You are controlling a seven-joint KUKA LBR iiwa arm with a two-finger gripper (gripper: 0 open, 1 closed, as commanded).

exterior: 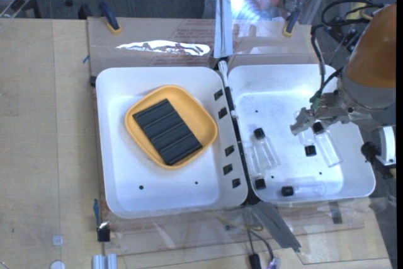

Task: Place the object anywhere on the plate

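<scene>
The plate (171, 126) lies in the left bin (116, 189) with a ridged block (167, 131) on it, and right of the plate, in the right bin (277, 82), lie three bottles (263, 149), the gripper (307, 127) over the one farthest from the plate

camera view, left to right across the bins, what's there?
Left bin → yellow plate with a dark ridged block lying on it → divider between the bins → clear bottle with black cap → gripper over the right bin.
</scene>
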